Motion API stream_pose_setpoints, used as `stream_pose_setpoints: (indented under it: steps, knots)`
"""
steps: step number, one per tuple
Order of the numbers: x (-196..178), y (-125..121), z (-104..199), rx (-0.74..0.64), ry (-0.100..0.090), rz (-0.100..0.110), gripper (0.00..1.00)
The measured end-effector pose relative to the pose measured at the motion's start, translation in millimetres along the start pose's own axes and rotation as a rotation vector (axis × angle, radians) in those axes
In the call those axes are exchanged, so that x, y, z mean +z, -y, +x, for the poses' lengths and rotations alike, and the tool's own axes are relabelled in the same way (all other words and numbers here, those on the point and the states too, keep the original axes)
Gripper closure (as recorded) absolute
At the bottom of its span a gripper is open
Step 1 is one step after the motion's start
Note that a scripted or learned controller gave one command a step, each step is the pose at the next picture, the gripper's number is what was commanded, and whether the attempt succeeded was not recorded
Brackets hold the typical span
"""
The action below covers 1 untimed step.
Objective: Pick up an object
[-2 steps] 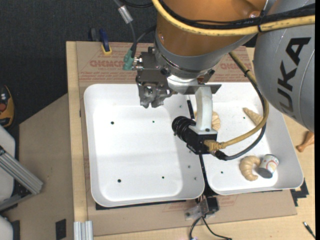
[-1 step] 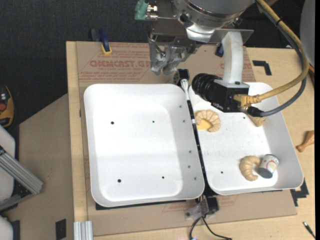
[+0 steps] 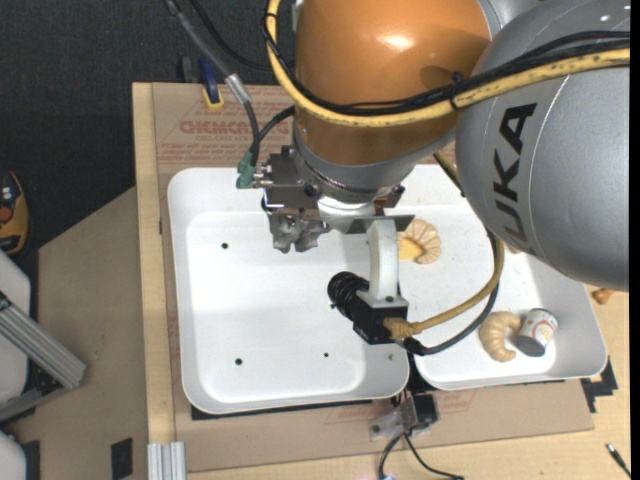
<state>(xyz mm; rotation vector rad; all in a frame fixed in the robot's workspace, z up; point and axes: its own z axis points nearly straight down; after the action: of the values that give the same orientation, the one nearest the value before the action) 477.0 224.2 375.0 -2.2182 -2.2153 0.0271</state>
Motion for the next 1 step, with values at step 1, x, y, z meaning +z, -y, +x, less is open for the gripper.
stream_pose_setpoints:
  steps: [1]
  knots:
    - [-104.5,-1.0,-0.5,-0.003,-0.013,-0.028,1.0]
